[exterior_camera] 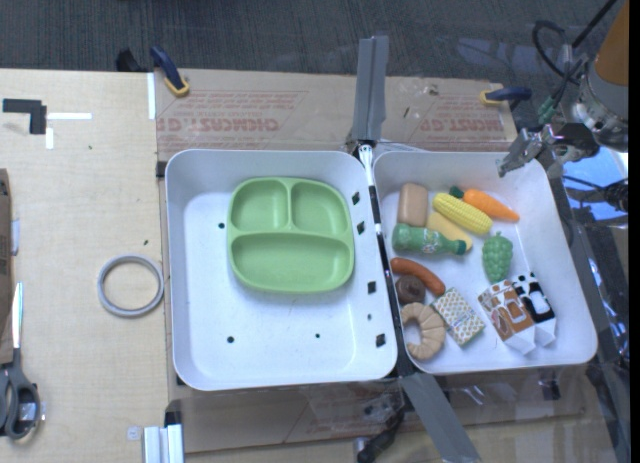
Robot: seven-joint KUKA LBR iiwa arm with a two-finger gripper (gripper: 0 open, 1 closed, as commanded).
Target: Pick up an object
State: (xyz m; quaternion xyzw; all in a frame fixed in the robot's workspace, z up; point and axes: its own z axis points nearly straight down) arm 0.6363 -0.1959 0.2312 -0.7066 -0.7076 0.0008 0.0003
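A: Where is the gripper [522, 154]?

B: At the far right corner of the right bin [570, 241], over its rim. The arm [610, 71] reaches in from the upper right. It is small and dark against the cables, so I cannot tell its state. Nothing shows held in it.

A: Contents of the right bin?

B: All toy food, clustered. Far row: a tan block [411, 203], corn [459, 213], and a carrot [490, 205] nearest the gripper, yet apart from it. The corn touches the carrot's green end. Below them, a green bottle [424, 242] lies on its side, grapes [497, 256] to its right. Next a sausage [418, 273], with a brown round piece [411, 291] just under it. Near edge: a croissant [425, 331], a checkered packet [458, 315], a printed box [508, 311] and a black-and-white carton [537, 301] touching it.

A: Left bin [200, 341]?

B: A green divided plate [291, 234], three compartments, sitting toward the far side.

A: On the bench?

B: A tape ring [130, 284] left of the bins, scissors [18, 396] at the left edge, and two clamps [170, 71] on the cardboard beyond the bins.
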